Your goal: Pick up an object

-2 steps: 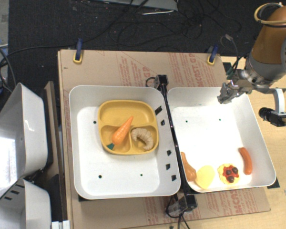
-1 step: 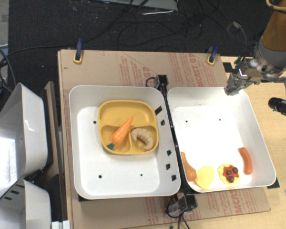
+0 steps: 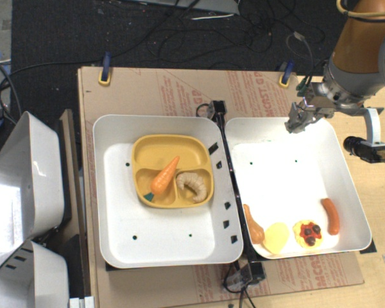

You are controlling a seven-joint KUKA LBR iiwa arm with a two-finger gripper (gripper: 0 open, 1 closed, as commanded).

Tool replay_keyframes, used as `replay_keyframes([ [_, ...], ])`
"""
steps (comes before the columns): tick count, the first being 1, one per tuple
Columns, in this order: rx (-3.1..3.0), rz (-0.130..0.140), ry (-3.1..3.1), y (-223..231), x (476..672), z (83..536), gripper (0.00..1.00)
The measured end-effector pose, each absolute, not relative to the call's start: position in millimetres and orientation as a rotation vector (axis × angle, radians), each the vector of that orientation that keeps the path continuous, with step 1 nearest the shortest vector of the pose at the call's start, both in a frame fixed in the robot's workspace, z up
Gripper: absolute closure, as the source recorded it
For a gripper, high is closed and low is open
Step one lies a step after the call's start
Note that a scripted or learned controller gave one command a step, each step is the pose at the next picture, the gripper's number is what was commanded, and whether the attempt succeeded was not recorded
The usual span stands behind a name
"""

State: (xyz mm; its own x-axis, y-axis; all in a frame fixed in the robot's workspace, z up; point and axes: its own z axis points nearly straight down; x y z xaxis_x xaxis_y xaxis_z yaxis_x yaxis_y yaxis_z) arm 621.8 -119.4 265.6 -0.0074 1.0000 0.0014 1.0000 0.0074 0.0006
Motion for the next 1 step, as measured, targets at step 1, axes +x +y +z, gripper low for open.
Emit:
replay_keyframes([
  [1,-2.211,0.0,-2.228,-61.5,601.6,257.4,1.0],
])
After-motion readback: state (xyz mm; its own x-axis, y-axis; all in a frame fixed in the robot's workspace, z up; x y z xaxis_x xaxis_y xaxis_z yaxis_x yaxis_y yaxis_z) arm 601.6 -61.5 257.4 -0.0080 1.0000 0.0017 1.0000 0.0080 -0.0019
